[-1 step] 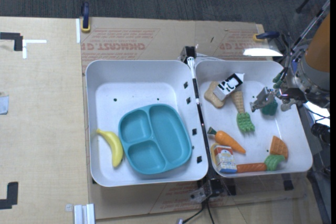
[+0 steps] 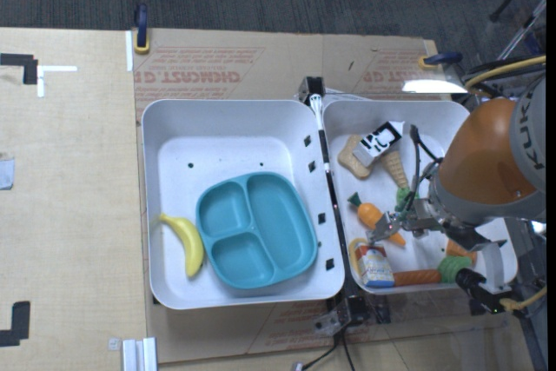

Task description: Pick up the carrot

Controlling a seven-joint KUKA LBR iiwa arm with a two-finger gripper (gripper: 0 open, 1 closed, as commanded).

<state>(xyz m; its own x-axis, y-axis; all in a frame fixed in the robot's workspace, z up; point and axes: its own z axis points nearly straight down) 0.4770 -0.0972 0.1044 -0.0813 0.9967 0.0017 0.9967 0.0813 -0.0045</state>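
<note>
The carrot (image 2: pixel 370 212) is a short orange piece with a green top, lying in the right bin (image 2: pixel 460 113) near its left wall. My gripper (image 2: pixel 396 228) is low in that bin, just right of the carrot and touching or nearly touching its thick end. The fingers stand apart, open, and an orange bit shows under them. Nothing is lifted. The arm's orange band (image 2: pixel 486 156) hides the bin's right side.
The right bin also holds a tan bread piece (image 2: pixel 354 157), a black-and-white box (image 2: pixel 380 139), a cone (image 2: pixel 398 171), a small packet (image 2: pixel 374 267) and a long orange item with a green end (image 2: pixel 417 277). In the left bin are a teal divided plate (image 2: pixel 256 230) and a banana (image 2: pixel 186 241).
</note>
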